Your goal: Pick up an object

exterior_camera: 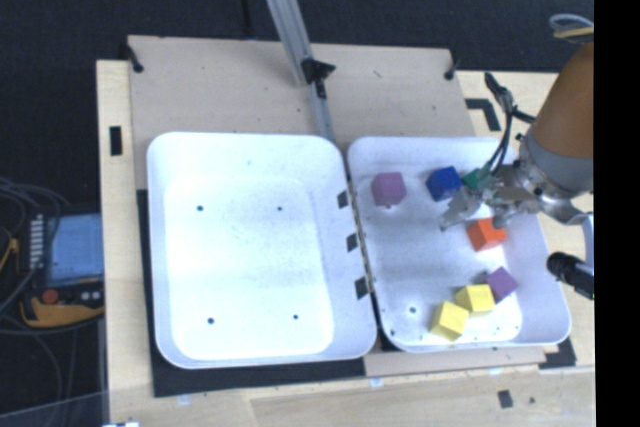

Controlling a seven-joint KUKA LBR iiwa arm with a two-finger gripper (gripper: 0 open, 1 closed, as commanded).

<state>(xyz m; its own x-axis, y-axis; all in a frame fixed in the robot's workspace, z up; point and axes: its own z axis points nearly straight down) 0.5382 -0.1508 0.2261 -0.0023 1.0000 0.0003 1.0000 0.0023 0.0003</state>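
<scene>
The right white bin (420,255) holds several small blocks. A purple cube (388,187) and a blue cube (443,182) lie near its far side, with a small green piece (475,180) next to the blue one. An orange cube (487,234) sits mid-right. A purple block (501,282) and two yellow cubes (477,298) (450,319) cluster at the near right. My gripper (476,206) hangs low over the bin, between the blue cube and the orange cube, just above the orange one. Nothing shows as held.
The left white bin (250,245) lies beside the right one, their rims meeting mid-bench. A slanted metal rail (285,5) rises from behind the bins. The grey and orange arm (565,130) comes in over the right bin's far right corner.
</scene>
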